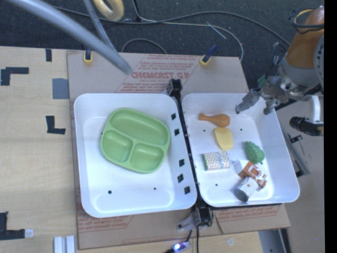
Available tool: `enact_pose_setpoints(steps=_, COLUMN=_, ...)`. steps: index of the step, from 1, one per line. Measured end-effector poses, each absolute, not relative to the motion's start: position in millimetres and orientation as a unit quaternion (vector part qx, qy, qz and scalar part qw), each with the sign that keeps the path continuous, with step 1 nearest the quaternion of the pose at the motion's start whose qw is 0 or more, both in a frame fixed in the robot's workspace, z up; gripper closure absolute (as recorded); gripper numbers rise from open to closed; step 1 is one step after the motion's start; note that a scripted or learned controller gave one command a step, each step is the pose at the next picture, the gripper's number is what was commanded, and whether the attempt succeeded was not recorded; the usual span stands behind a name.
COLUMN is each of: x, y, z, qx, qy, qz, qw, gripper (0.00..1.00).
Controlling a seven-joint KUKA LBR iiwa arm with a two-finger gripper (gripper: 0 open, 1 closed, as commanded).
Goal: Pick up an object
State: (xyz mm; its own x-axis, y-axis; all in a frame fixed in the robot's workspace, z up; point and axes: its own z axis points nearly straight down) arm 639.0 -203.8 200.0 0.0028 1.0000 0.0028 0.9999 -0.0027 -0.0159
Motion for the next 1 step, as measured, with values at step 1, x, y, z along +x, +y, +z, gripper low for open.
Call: enact_pose_setpoints(steps=1, x=642.3, y=-203.1, z=209.8, qx=-0.707, qy=-0.708, qz=0.0006, qw=0.000, gripper=0.00)
